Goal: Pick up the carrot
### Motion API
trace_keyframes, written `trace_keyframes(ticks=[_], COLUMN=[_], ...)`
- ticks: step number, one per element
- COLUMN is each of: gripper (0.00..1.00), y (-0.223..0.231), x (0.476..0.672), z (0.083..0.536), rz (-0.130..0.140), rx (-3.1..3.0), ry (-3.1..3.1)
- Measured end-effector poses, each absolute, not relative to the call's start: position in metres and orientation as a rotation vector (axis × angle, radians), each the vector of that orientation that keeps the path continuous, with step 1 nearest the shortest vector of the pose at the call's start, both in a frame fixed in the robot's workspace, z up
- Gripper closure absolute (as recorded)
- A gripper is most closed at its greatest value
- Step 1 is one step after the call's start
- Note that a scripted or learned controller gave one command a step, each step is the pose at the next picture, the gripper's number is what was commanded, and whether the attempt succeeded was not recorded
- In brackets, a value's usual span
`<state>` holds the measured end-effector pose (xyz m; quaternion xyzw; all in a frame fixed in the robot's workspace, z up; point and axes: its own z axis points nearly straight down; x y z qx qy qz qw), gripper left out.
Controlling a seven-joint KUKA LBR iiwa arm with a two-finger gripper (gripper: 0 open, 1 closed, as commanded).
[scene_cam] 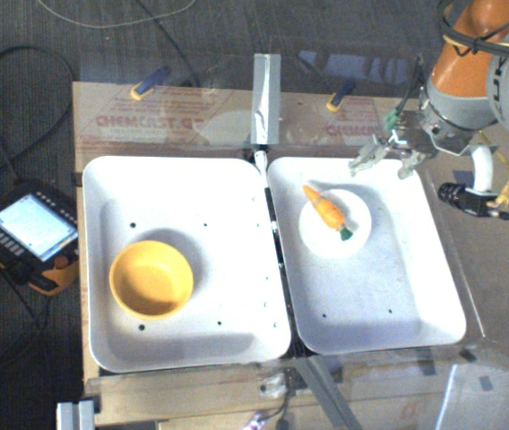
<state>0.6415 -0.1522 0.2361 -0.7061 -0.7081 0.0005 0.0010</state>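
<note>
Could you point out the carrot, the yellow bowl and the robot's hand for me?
carrot [324, 210]: camera view, middle of its orange body.
yellow bowl [150, 279]: camera view, inside bottom.
hand [386, 161]: camera view, between its fingertips.

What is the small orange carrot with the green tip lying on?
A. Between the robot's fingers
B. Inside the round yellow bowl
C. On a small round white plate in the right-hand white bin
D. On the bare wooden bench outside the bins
C. The small orange carrot rests on a small round white plate in the right-hand white bin, apart from the gripper above the bin's far edge.
</note>
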Motion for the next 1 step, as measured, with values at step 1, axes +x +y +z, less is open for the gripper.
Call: trace_keyframes(ticks=[1], gripper=[0.00], y=[-0.1110], x=[0.6209], z=[0.1130], rz=[0.003], rx=[-2.127], ry=[-2.309])
